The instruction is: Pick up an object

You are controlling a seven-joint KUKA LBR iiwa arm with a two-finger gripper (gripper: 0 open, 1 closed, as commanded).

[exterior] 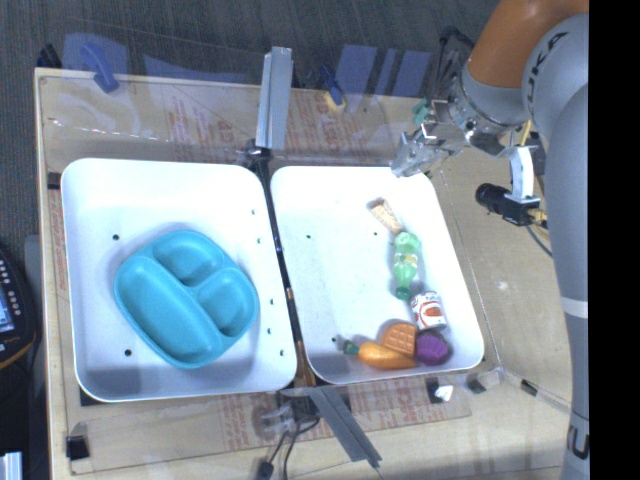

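Observation:
The right bin (330, 268) holds several small items along its right side and front corner: a tan stick-shaped piece (385, 214), a green bottle (405, 261), a red and white can (429, 310), a purple piece (432, 346), a brown waffle-like piece (399, 336) and an orange carrot (380, 356). My gripper (412, 156) hangs over the bin's back right corner, well behind the tan piece and apart from every item. Nothing shows in its grasp.
The left bin (90, 208) holds a blue divided plate (187, 295). A grey metal bar (273, 98) stands behind the seam between the bins. A black fitting (505, 203) juts out from the arm to the right of the right bin.

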